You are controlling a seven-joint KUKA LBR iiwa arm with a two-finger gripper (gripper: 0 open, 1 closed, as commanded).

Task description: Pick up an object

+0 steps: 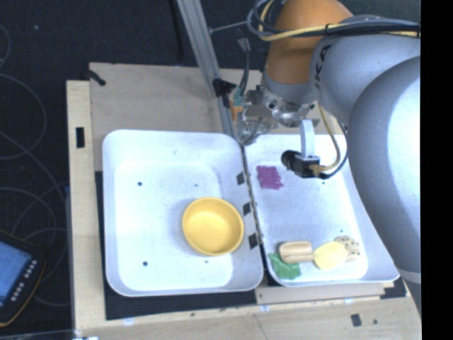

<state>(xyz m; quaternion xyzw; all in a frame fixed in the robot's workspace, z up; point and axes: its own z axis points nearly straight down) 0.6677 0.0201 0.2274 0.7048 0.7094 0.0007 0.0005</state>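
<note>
No text, label, brand, number or sign can be read anywhere here. The two white bins (127,190) carry only small dark specks, not characters. The yellow bowl (212,225), the purple piece (270,177) and the small items at the near end of the right bin are plain. The arm's grey casing (382,105) and orange band (304,34) show no marking that can be made out. A device with a blue screen (14,275) lies at the left edge, but whatever its screen displays is too blurred and small to read. The wooden bench (156,98) bears dark clips only.
</note>
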